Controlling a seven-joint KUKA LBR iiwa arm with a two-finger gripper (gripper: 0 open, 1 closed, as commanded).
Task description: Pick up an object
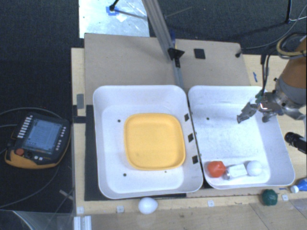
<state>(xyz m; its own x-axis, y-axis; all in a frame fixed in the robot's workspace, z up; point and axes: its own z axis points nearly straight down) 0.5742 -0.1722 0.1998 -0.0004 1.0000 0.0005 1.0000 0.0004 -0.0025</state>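
Looking down at the bench (pixel 225 56), I see my grey arm's two-finger gripper (pixel 255 113) hovering over the upper right part of the right shallow white bin (pixel 225 99), its fingers (pixel 246 113) spread apart with nothing between them. Well below it, along that bin's near wall, lie a small red-orange rounded object (pixel 215 168), a white tube-like piece (pixel 236 171) just beside it, and a white ball (pixel 254 167). A square yellow plastic plate (pixel 154 141) lies flat in the left white bin (pixel 108 128).
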